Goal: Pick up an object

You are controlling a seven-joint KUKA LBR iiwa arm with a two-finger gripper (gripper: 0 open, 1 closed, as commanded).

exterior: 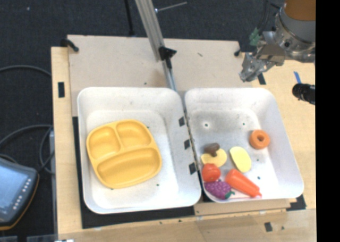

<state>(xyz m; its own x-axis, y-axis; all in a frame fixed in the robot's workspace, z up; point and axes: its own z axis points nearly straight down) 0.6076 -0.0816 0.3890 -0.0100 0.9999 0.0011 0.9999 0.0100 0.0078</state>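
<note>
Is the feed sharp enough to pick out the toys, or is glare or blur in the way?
Camera view: even lighting with soft, weak shadows; no strong glare on the right bin; the donut and carrot read clearly though slightly soft; the end effector at the upper right is blurrier, its detail hard to make out.

Six toy foods are lying in the right bin (pixel 276 129): an orange doughnut (pixel 260 139) apart; a yellow slice (pixel 240 159), mushroom piece (pixel 213 153), tomato (pixel 211 172), carrot (pixel 244 183) and purple grapes (pixel 218 188) are clustering near the front edge.
</note>
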